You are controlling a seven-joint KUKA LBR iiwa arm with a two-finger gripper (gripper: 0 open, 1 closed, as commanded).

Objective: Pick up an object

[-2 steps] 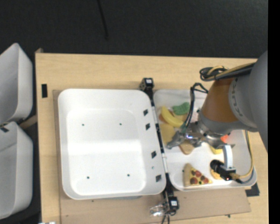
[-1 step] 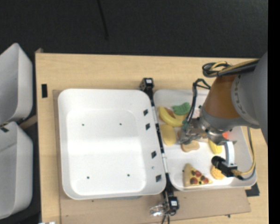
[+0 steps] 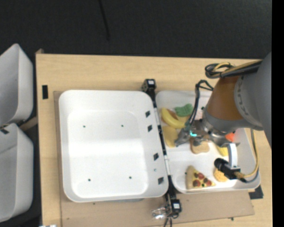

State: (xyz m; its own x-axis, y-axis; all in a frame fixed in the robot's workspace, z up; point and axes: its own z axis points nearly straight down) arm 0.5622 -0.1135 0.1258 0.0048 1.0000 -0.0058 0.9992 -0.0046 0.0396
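The right bin [image 3: 180, 188] holds several toy foods: a yellow banana [image 3: 171, 118], a green leafy piece [image 3: 183, 110], a pale yellow piece [image 3: 170, 135], a tan cookie-like piece [image 3: 199, 148], a pizza slice [image 3: 198, 178] and a yellow-orange piece [image 3: 221, 176]. My gripper [image 3: 185, 138] is low in this bin, just right of the pale yellow piece and below the banana. The arm's grey and orange wrist [image 3: 227, 103] covers the bin's upper right part. The fingertips are too small and dark to read.
The left bin [image 3: 66, 126] lies beside the right one, with a row of black clips [image 3: 156, 141] along the shared wall. A black cable [image 3: 197, 98] loops off the wrist. Tan bench [image 3: 47, 141] surrounds both bins.
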